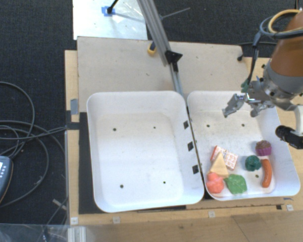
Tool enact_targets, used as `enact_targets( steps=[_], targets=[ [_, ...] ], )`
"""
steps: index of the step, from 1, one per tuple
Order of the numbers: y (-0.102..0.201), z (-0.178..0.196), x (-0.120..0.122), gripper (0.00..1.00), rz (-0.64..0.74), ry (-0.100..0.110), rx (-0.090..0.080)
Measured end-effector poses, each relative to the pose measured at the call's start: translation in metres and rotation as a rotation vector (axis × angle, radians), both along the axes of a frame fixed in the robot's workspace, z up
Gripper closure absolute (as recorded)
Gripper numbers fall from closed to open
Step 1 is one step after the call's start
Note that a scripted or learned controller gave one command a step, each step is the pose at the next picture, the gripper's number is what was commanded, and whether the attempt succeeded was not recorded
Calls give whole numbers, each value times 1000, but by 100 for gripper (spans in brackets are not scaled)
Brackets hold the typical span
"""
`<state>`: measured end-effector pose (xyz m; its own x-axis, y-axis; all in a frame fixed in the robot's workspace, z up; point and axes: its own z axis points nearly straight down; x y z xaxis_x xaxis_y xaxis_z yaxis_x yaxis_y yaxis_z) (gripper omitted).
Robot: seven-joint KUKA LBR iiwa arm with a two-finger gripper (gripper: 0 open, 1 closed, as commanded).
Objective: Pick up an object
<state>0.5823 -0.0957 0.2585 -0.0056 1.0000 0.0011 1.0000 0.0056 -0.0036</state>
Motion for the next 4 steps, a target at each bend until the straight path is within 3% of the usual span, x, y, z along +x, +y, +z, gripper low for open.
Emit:
enact_targets(
  steps=[1, 3, 4],
  targets=[
    [0, 2, 1, 0, -2, -5, -1],
    [11, -85, 5, 0, -5, 0, 0],
    [8, -147, 7, 0, -6, 1, 0]
  ],
)
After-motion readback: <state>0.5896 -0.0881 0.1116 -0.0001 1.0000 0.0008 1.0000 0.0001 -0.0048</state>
